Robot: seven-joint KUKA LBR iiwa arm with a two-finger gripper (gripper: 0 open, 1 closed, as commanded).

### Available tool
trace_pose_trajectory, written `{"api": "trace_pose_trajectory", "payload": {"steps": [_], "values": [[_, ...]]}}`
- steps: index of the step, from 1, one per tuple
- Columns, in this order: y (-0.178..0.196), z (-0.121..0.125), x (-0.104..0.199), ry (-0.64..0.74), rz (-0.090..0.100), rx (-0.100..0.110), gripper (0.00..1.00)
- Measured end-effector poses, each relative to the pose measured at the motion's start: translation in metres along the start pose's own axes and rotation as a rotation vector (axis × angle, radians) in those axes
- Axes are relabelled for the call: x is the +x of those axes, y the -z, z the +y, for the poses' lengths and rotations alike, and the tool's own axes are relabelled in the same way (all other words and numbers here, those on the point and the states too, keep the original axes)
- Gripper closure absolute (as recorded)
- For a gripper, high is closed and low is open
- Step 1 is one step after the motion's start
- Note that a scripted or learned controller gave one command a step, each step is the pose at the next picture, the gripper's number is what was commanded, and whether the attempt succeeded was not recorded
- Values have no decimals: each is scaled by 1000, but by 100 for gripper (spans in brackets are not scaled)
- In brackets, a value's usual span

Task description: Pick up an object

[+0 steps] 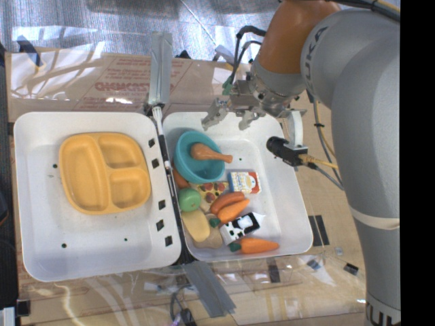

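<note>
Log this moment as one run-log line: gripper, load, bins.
gripper: open, over right bin's far edge | load: nothing between fingers | right bin: teal bowl, carrots, other toys | left bin: yellow divided tray

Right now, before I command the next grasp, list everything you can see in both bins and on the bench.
Bins: 2, white, side by side on the bench.
Divided plate: 1, yellow, in the left bin.
Bowl: 1, teal, right bin, back left.
Drumstick: 1, brown, lying in the bowl.
Small carton: 1, white and orange, right of the bowl.
Green ball-like toy: 1, by the divider.
Carrots: about 3, orange, middle and front of the right bin.
Pale yellow piece: 1, front left of the right bin.
Black-and-white item: 1, between the carrots.
Cardboard: 1, brown, behind the bins.
Arm: 1, grey with an orange band.
Gripper: 1, open, above the right bin's back edge.
</note>
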State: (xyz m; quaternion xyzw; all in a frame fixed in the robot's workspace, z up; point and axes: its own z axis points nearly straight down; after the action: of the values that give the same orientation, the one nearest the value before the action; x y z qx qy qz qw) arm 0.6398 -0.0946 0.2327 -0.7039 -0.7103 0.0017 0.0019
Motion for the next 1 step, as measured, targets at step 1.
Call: {"api": "trace_pose_trajectory", "payload": {"steps": [1], "values": [[-104,-34,4,-75,0,6,0]]}}
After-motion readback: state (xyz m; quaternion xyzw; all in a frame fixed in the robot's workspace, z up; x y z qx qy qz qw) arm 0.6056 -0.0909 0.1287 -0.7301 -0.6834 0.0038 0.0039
